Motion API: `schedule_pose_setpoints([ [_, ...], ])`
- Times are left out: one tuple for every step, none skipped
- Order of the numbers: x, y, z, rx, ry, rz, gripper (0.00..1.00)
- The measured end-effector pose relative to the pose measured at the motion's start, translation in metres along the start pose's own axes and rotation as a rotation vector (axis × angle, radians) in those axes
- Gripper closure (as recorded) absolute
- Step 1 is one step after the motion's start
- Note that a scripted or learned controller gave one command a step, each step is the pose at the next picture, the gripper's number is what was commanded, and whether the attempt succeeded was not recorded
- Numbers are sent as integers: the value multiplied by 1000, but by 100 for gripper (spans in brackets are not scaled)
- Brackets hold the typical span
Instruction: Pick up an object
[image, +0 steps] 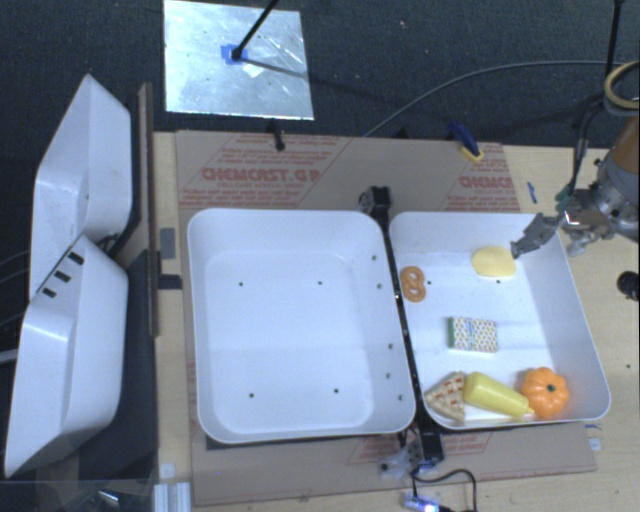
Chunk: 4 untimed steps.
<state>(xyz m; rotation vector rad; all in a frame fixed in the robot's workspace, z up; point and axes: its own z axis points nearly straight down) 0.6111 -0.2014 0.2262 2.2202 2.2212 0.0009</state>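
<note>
Reaching in over the right bin (590, 345) at its far right corner, gripper (527, 243) hanging just beside the pale yellow piece (493, 262), tip on that piece's right side. Hard to tell whether apart or together; nothing seen clamped. Yellow piece lying near the bin's far edge, long axis running roughly across toward the divider. Further off: pretzel (412, 283) against the bin's left wall, green sponge (472, 334) mid-bin, pizza slice (447, 395), yellow pepper (494, 394) and orange pumpkin (544, 391) along the near edge. Probably nearest target: the yellow piece, a short move left.
</note>
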Motion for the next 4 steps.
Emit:
schedule_pose_setpoints([
  [-4, 23, 104, 9, 2, -1, 0],
  [-5, 17, 144, 3, 1, 0, 0],
  [-5, 18, 142, 0, 0, 0, 0],
  [-5, 18, 142, 0, 0, 0, 0],
])
